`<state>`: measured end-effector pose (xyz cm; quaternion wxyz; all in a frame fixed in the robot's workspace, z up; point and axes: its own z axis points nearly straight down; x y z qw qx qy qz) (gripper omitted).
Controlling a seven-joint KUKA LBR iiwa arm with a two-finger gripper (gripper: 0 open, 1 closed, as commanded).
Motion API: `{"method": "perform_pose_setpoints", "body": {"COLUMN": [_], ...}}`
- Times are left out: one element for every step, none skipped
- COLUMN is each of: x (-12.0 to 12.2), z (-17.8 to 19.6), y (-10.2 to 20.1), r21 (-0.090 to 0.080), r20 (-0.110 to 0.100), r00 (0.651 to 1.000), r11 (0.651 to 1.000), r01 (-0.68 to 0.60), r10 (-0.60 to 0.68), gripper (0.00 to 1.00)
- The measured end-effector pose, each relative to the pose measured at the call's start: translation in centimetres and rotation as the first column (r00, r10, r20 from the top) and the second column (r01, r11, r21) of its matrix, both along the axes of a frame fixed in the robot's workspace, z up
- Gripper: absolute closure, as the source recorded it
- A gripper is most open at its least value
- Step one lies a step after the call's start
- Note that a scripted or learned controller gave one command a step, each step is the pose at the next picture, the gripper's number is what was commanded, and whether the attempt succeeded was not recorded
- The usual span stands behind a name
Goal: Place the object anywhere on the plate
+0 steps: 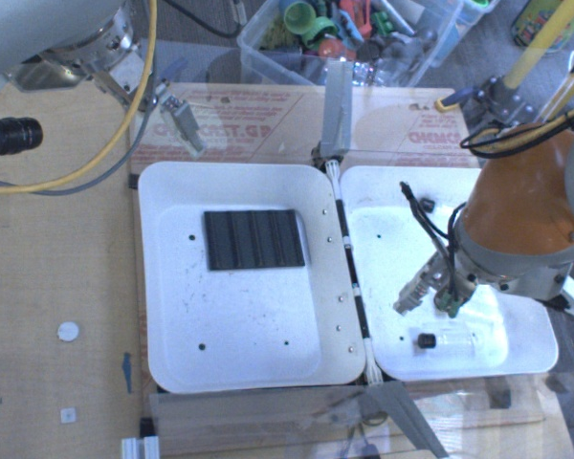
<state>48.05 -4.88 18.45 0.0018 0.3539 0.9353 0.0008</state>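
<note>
Over the right bin hangs the grey arm with its orange band, the gripper lowered near the bin's floor; whether it is released or clenched I cannot tell. Just below it, apart from it, lies a small clear object with a black cap on the white floor (lying on its side). Across the divider, the left bin holds a dark ribbed plate, flat in its upper half, well apart from the object.

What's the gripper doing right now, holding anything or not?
Gripper: hangs low over the right bin, just above a small clear object with a black cap; nothing visible between it.
</note>
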Motion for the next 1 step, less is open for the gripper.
{"method": "perform_pose_setpoints", "body": {"x": [0.10], "z": [-0.02], "y": [9.08], "r21": [0.000], "r20": [-0.001], "r00": [0.994], "r11": [0.994], "r01": [-0.107], "r10": [0.107], "gripper": [1.00]}}
